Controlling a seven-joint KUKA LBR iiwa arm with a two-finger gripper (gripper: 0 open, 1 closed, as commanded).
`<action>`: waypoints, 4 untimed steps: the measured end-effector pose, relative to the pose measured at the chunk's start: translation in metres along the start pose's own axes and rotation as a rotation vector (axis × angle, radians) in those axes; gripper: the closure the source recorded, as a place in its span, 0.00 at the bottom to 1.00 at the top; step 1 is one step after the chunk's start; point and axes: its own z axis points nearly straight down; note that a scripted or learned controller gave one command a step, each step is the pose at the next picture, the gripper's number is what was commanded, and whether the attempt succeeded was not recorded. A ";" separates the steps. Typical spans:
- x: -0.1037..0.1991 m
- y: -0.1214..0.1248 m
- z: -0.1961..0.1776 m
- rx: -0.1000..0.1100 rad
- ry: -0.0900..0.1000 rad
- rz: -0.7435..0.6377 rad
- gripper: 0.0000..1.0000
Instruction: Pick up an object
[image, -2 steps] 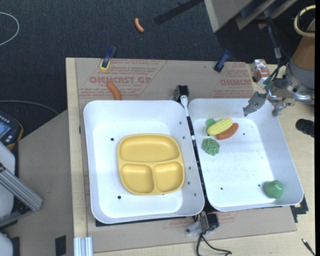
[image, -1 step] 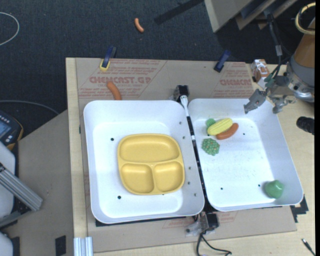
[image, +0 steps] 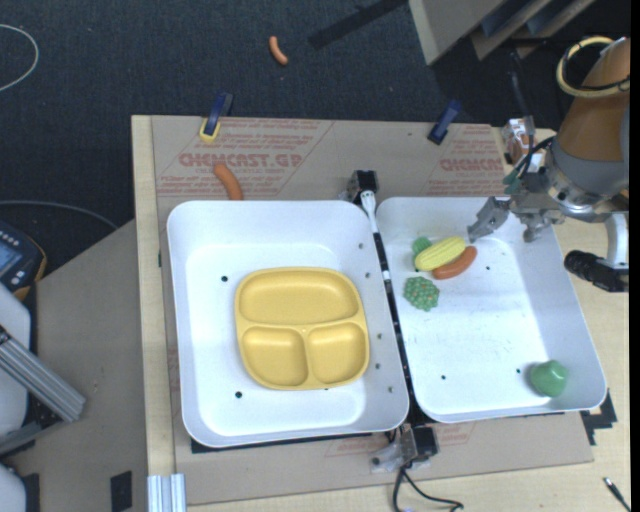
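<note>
The worktop (image: 300, 150) is covered by a brown cardboard sheet, on which two shallow white bins are set side by side. The left bin (image: 200, 300) is occupied by a yellow divided tray (image: 300, 327), laid flat near its middle with one long compartment on the far side and two smaller ones on the near side; nothing is seen inside those compartments. The right bin (image: 500, 350) holds the loose pieces: a yellow corn cob (image: 440, 252), an orange sausage (image: 457, 264), a green broccoli piece (image: 421, 293) and a green round piece (image: 548, 378).

The arm (image: 590, 130) is seen entering from the right, and the end effector (image: 508, 215) is held over the far right part of the right bin. Two metal tips are seen set apart, so it is judged to be spread, with nothing between them.

The corn cob is taken as the likeliest target. It lies just to the left of the end effector and slightly nearer in the scene, its long axis running left to right with the right end tilted a little farther. The sausage is touching it along the near side, roughly parallel. The broccoli piece is placed just beyond, nearer and to the left. The green round piece is kept well apart, at the near right corner. An approach leftward and downward is therefore judged to be called for.
</note>
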 end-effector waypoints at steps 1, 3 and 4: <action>-0.003 -0.001 0.063 0.000 0.000 0.002 0.00; -0.002 0.001 0.078 -0.007 -0.001 0.001 1.00; -0.009 0.008 0.019 -0.013 -0.004 0.002 1.00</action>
